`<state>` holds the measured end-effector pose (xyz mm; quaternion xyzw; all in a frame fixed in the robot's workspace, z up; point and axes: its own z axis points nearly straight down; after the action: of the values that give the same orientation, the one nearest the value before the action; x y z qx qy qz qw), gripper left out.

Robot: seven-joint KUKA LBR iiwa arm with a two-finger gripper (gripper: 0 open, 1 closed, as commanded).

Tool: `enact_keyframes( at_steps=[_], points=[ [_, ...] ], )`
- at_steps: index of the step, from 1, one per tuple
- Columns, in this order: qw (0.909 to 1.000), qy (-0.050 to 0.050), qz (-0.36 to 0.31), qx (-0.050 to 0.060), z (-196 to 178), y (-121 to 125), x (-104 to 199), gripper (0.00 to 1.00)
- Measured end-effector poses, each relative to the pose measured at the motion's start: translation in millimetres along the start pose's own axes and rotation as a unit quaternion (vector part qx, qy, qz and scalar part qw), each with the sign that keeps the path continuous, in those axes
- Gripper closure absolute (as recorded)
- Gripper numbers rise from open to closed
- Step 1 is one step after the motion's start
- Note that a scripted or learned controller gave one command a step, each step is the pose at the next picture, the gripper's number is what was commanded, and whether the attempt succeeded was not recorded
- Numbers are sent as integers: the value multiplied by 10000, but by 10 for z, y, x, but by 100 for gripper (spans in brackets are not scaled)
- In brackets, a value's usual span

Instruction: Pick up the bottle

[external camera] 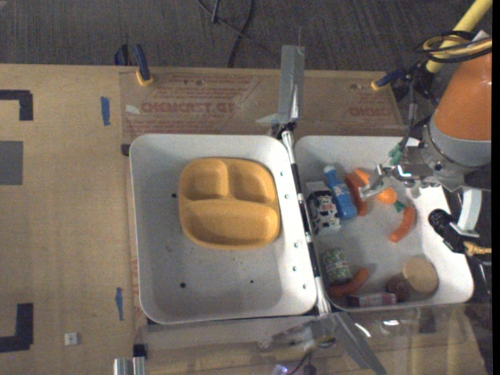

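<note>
I'm hanging over the right bin (461, 287), and my gripper (391, 176) sits just right of the blue bottle (340, 193). How wide my jaws stand I cannot tell from up here, and I see nothing clamped between them.

The bottle lies flat near the divider, and it's crowded. An orange piece (358, 184) touches its right flank, and a black-and-white carton (323, 210) sits hard against its lower left. The risk as I judge it: I come down and catch the orange piece instead, or one side lands on the carton and the bottle rolls out.

Below the bottle lie a green can (337, 264), a red sausage-like piece (349, 282) and a tan round lid (420, 274); a carrot-like piece (403, 223) lies to its right. Left of the bottle, across the divider, the left bin (156, 272) carries a yellow divided tray (229, 201).
</note>
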<state>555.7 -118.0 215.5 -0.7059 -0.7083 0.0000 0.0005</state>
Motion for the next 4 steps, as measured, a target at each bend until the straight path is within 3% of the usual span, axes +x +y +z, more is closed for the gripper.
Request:
enact_keyframes(
  at_steps=[1,2,3,4],
  points=[
    [9999,-33,-125,-110,1044,189,107,0],
    [9999,-22,-110,-77,979,168,101,100],
    [10000,1,37,78,1301,939,225,100],
    [9955,-6,-952,-22,292,1122,1288,100]
  ],
)
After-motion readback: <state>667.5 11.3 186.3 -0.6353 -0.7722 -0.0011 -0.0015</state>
